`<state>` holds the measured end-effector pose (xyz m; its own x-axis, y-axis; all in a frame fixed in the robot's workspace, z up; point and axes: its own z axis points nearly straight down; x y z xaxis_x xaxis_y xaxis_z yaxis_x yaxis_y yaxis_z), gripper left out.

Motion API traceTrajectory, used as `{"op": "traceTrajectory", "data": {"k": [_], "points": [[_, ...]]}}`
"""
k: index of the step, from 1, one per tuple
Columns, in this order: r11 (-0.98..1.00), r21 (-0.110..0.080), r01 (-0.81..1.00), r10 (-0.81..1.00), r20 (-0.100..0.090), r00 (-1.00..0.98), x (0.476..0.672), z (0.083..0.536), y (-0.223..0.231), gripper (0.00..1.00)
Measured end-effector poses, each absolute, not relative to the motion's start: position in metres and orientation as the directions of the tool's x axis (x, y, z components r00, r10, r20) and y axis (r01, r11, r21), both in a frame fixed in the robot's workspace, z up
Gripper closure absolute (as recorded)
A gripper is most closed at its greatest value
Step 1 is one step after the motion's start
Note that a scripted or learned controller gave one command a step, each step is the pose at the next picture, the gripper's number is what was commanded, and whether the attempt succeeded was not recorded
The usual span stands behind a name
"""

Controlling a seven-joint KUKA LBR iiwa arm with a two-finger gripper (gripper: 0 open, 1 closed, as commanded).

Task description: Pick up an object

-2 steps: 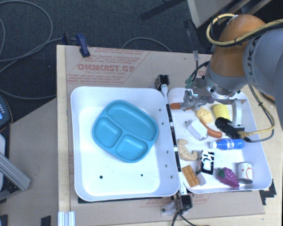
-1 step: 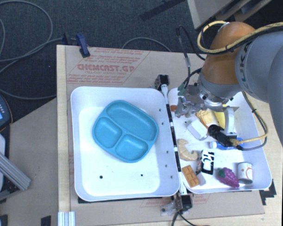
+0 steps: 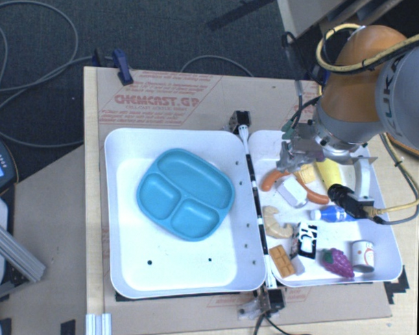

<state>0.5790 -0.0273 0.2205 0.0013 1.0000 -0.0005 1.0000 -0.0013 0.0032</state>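
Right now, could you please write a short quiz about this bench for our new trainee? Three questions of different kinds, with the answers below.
1. True or false: the blue divided plate lies in the left bin.
2. Multiple choice: where is the purple grape bunch? A) near the front right corner of the right bin; B) on the blue plate; C) on the cardboard outside the bins.
3. Fill in: the tool hovers over the ____ bin, near the orange hot dog.

Key: 1 true; 2 A; 3 right.
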Motion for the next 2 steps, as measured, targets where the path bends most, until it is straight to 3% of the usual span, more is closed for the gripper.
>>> {"op": "traceTrajectory", "data": {"k": [1,2], "points": [[0.0,0.001,1.0,1.0,0.0,0.0,0.579,0.218,-0.027,0.0],[-0.005,0.002,1.0,1.0,-0.002,0.005,0.614,0.172,-0.096,0.0]]}}
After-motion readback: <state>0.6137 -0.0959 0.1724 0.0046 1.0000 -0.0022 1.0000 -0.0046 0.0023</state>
